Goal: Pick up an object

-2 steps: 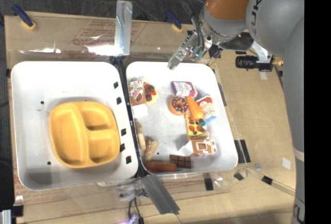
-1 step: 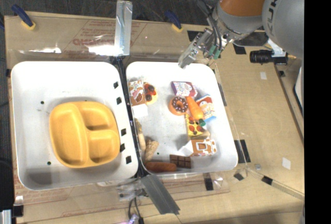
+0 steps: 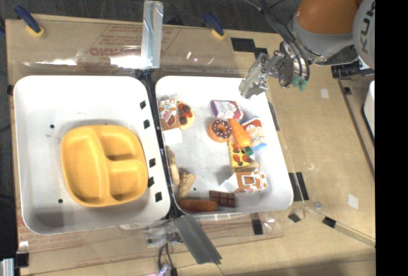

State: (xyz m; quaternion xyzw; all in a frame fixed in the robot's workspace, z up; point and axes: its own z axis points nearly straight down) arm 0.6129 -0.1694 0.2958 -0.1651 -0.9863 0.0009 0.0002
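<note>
Objects for picking lie scattered in the right bin (image 3: 191,87), all of them small toy foods, and I can read no print on any of their labels from my feed. Toward the bin's 12 o'clock sits a purple packet (image 3: 224,108), with a round chocolate donut (image 3: 220,130) just below it and an orange carrot (image 3: 240,134) touching the donut's right side. At about 10 o'clock lies a flat card with pictured sweets (image 3: 174,113). A white and red packet (image 3: 256,133) rests beside the carrot at 3 o'clock, a pizza slice (image 3: 241,157) lies under it, and a small boxy carton (image 3: 250,181) stands toward 5 o'clock. Along the 6 o'clock edge I see a chocolate bar (image 3: 222,198) and a brown sausage (image 3: 198,206). The left bin (image 3: 38,96) bears a glossy yellow compartment tray (image 3: 104,164) of moulded plastic. Faint red lettering shows on the clear sheet (image 3: 121,42) behind the bins, too pale for me to read. My gripper (image 3: 256,83) hangs over the right bin's 1 o'clock corner, its metal fingers spread apart with nothing between them, well above the purple packet.
</note>
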